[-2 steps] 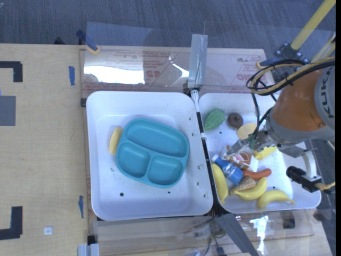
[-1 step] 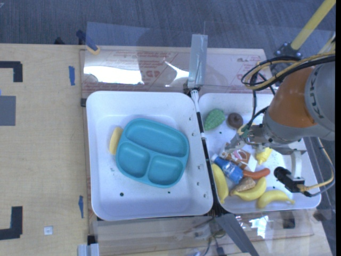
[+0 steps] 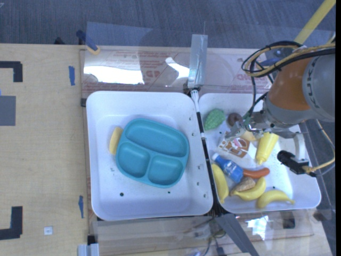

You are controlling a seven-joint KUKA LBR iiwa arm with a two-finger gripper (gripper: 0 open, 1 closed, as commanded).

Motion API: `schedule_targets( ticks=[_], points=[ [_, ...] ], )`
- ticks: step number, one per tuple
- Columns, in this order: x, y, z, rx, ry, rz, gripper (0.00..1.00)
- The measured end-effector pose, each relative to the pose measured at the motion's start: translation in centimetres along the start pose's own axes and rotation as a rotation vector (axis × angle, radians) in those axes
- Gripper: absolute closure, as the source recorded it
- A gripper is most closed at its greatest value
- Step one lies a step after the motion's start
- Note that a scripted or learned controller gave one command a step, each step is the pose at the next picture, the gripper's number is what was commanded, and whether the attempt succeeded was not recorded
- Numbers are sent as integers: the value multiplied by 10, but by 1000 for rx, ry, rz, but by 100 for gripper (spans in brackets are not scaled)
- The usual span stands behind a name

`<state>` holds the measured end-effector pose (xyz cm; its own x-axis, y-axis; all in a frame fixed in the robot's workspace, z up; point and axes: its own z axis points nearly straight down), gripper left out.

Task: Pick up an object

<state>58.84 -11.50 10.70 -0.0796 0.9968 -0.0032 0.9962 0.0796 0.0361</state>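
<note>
Down over the right bin (image 3: 311,193), grey arm (image 3: 319,89) with orange band (image 3: 290,87), gripper (image 3: 250,122) low among the clutter, near a small brown object (image 3: 234,118) and just above a snack packet (image 3: 236,145). Cannot tell its state. Close by: green leafy toy (image 3: 214,118), yellow bottle (image 3: 266,146), blue bottle (image 3: 229,166), orange-red carrot-like piece (image 3: 257,172), three bananas (image 3: 276,198) along the near side. Over in the left bin (image 3: 101,185), a teal divided tray (image 3: 152,152) with a yellow item (image 3: 114,140) touching its left rim.
</note>
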Motion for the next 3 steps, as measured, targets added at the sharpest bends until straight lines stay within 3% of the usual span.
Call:
schedule_targets(
  ticks=[1,2,3],
  points=[
    [8,-10,-1,-19,-13,28,0],
    [-11,36,15,18,-8,238,0],
    [11,0,20,34,1,154,0]
  ],
)
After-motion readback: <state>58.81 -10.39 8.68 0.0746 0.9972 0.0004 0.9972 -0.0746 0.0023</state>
